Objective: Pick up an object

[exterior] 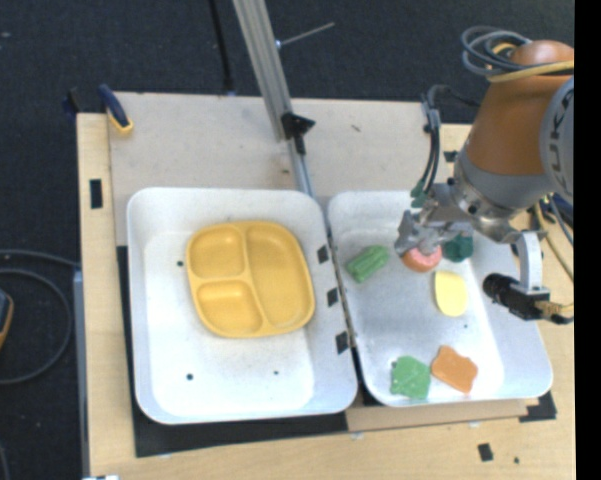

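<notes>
Two pieces lie nearest: one green block (410, 378), one orange block (454, 369). At twelve o'clock from them, one yellow piece (450, 293); my pincer (421, 240) hovers over one pink piece (420, 259), grip unclear. One green bar (367, 263) at nine.

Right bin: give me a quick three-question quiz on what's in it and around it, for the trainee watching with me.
1. True or false: the yellow divided plate lies in the left bin.
2. Which item sits directly under the gripper in the camera view? A) the orange piece B) the pink-red round piece C) the green block
3. Fill in: the two items nearest the front edge of the right bin are the orange piece and the ____ piece.

Key: 1 true. 2 B. 3 green. Whether the fingers grip the pink-red round piece cannot be told from this view.
</notes>
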`<state>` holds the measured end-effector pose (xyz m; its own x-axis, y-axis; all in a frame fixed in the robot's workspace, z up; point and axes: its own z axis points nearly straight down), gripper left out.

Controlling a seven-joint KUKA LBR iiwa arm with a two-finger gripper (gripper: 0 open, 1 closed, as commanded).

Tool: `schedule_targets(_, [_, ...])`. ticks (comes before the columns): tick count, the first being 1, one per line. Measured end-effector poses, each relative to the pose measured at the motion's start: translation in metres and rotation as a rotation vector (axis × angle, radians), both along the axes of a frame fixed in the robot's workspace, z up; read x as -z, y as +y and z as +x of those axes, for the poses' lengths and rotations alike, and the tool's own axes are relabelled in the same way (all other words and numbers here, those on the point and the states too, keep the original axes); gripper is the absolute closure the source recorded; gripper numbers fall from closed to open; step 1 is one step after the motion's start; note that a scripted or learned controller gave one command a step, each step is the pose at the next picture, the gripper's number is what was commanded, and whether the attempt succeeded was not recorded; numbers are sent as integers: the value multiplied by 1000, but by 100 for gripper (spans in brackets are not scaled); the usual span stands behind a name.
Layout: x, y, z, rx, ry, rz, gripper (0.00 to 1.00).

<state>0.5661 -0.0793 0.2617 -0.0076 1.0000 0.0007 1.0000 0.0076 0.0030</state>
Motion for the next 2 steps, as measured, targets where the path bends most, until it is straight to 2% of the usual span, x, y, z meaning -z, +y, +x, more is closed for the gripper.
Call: schedule_targets(2, [-8, 95, 42, 1, 0, -1, 100])
